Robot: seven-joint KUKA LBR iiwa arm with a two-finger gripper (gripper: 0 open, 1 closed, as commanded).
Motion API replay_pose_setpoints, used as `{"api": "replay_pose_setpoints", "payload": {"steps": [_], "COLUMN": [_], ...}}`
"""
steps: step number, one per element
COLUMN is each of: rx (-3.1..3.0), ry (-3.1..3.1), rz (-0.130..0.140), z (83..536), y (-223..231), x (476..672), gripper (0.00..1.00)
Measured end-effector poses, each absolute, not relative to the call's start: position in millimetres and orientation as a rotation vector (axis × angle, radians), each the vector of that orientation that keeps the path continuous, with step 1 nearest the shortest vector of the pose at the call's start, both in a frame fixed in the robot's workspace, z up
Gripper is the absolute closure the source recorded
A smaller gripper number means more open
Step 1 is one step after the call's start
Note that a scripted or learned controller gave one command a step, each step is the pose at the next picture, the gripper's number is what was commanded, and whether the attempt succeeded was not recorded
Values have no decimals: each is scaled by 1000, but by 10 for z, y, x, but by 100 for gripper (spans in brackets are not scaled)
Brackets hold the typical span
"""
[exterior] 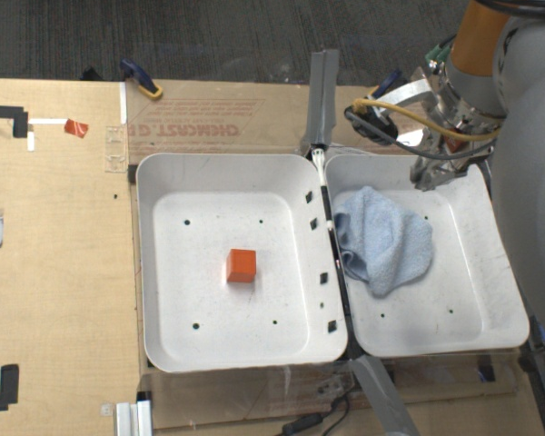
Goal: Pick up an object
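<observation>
You had the arm (509,34) reaching in from the right side of the camera view, grey with its orange band visible near the top edge. The tool (433,173) hung over the upper rim of the right bin (490,325), near that bin's far right corner. Whether the tool was released or clenched, you could not tell from this view; nothing was visibly grasped in it.

In the right bin, you had a light blue cloth (386,239) lying crumpled against the left wall, apart from the tool and below it in the view. In the left bin (163,334), you had a small orange block (242,266) resting on the floor near the centre, well apart from the tool.

The two bins sat side by side on the desk (54,271), touching along a shared divider.
</observation>
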State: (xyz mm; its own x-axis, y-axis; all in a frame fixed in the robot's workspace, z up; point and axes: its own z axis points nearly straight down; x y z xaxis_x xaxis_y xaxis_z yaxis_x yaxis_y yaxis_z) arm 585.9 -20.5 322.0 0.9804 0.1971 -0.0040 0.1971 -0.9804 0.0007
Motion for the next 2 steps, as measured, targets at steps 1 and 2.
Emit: {"api": "replay_pose_setpoints", "payload": {"steps": [1,2], "rx": [3125,3039], "ry": [309,790], "rz": [-4,-12], "z": [4171,3300], "y": [28,38], "x": [6483,5723], "gripper": [100,100]}}
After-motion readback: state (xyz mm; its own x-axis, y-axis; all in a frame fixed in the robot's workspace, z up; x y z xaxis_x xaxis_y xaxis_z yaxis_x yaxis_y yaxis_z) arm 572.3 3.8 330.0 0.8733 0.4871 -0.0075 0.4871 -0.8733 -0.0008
